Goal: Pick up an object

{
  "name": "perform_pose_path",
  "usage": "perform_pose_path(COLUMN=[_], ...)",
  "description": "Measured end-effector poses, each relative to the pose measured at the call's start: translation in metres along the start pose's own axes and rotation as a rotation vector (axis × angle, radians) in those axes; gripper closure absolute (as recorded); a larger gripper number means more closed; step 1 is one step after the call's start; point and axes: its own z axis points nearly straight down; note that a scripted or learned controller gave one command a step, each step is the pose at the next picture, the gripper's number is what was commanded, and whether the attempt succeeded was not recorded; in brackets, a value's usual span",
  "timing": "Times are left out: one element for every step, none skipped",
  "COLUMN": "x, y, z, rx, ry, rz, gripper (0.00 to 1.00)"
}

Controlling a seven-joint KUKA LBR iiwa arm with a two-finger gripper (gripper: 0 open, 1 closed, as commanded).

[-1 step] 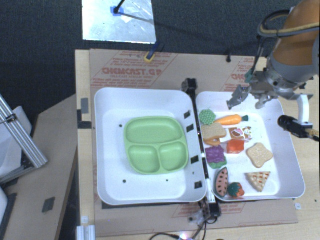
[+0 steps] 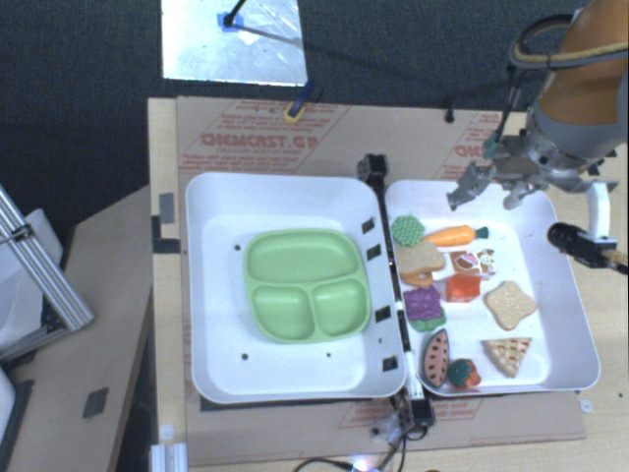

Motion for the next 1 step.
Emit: perform_pose_path(x=[-0.0076], y=[0.0020], z=[0.0587], rx=[0.004], ry=[0.000], rz=[0.002], gripper=[0.00])
